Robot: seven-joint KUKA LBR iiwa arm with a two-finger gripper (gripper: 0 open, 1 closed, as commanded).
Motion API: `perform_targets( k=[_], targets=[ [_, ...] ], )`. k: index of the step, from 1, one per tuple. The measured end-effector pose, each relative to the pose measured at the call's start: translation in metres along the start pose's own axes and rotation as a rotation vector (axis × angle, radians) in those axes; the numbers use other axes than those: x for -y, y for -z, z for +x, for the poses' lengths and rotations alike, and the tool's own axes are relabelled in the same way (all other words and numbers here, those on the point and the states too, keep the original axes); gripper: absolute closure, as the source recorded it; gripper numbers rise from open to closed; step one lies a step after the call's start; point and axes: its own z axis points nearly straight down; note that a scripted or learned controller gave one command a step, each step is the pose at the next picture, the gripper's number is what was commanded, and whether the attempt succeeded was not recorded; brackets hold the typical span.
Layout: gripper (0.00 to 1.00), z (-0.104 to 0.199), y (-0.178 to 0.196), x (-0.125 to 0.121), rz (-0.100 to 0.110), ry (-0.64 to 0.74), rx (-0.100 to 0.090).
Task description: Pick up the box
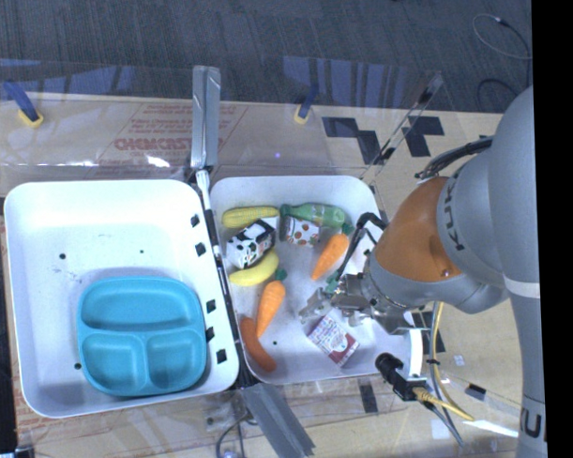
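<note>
Camera view has the claw (334,297) low in the right bin (355,188), just above the small red-patterned box (332,338) lying flat near the front wall; grip state — cannot tell. Box looks unlifted, so grasp and raise remain.

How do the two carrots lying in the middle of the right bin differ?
The upper carrot lies nearer the gripper, right of the strawberry carton; the lower carrot lies further left, under the banana. The lower one looks slightly longer. Both are orange, tilted the same way, in the right bin.
</note>
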Motion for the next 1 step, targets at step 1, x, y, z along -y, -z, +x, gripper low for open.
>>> perform_targets(
  k=[1],
  targets=[
    [0.0,0.0105,-0.009,0.0023,0.0,-0.013,-0.001]
  ],
)
